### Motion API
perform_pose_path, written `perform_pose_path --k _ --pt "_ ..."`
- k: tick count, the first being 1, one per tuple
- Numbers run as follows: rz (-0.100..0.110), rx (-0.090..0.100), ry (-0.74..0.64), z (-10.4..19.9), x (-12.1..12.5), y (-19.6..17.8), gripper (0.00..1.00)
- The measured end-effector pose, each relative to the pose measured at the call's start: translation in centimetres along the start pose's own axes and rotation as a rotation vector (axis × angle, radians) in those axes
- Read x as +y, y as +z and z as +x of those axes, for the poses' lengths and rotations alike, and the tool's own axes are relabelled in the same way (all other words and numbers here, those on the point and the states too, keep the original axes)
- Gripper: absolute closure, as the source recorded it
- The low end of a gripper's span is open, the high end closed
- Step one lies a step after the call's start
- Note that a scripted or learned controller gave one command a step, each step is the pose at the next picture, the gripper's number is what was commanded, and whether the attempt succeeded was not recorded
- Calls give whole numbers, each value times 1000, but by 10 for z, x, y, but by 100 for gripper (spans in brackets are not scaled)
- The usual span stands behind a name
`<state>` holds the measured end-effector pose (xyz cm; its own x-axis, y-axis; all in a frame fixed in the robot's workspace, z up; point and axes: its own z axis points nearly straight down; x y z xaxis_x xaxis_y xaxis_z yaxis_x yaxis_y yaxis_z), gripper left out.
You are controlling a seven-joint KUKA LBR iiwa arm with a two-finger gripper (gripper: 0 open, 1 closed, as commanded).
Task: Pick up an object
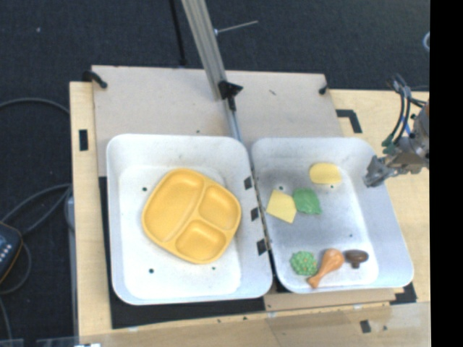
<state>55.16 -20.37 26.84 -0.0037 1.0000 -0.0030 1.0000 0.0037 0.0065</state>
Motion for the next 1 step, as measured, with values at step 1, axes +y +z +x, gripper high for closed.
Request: perform_pose_path --k 1 --pt "3 2 -2 44 14 -4 100"
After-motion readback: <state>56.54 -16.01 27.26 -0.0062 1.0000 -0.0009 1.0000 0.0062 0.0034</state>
